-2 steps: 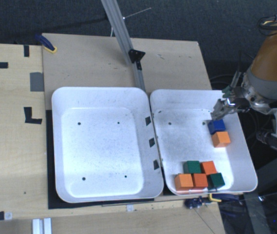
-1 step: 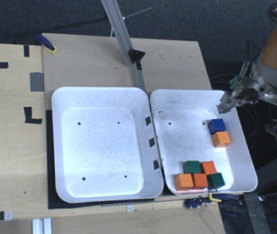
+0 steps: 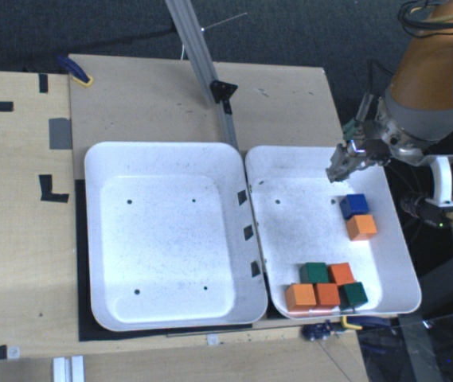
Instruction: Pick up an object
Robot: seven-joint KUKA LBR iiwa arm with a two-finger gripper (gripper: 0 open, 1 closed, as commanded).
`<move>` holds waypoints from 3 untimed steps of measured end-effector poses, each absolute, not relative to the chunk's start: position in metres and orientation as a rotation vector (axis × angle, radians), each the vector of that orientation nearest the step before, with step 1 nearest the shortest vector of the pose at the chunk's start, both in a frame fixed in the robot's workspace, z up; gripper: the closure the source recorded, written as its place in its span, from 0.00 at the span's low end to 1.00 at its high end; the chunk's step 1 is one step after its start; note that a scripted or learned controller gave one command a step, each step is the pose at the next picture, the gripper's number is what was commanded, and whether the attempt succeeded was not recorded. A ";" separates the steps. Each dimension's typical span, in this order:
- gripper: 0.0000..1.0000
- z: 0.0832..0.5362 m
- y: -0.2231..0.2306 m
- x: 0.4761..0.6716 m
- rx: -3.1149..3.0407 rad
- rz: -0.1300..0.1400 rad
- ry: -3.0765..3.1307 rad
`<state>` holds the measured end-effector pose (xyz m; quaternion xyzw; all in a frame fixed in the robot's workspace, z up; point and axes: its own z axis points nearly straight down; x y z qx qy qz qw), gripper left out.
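Observation:
My gripper [image 3: 339, 170] hangs over the upper right part of the right bin [image 3: 290, 213], with nothing seen between its fingers. Just below and right of it lies a blue block [image 3: 354, 204], touching an orange block [image 3: 361, 227]. A cluster sits at the bin's near edge: a green block [image 3: 315, 272], an orange block [image 3: 341, 274], two more orange blocks [image 3: 300, 296] [image 3: 327, 294] and a dark green block [image 3: 354, 294].
The left bin [image 3: 166, 229] stands beside the right one. A grey metal bar [image 3: 198, 46] slants down from the top to the gap between the bins. The arm's orange band [image 3: 429, 62] fills the upper right.

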<state>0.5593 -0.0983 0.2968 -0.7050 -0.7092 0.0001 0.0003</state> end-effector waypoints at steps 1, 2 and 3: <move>1.00 0.280 -0.039 0.578 -2.211 0.002 -2.227; 1.00 0.256 0.011 0.592 -2.212 0.004 -2.227; 1.00 0.241 0.060 0.622 -2.214 0.002 -2.228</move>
